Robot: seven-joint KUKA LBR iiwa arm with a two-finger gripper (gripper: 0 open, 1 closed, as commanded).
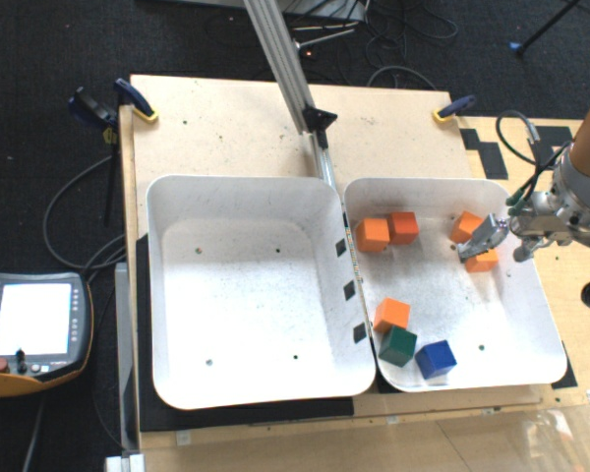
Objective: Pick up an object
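Note:
The right bin (531,303) holds several small blocks. Two orange blocks (374,233) (404,226) sit side by side near its far left. Another orange block (391,314), a green block (397,346) and a blue block (435,358) cluster near the front. My gripper (480,241) reaches in from the right, low over the bin's far right part. Orange shows just above it (464,226) and just below it (483,261). I cannot tell whether that is one block or two, or whether the gripper touches it.
The left bin (177,264) lies beside the right one, across a shared middle wall (349,273). A metal strut (280,47) slants over the far bench. A teach pendant (31,334) rests off the bench at left.

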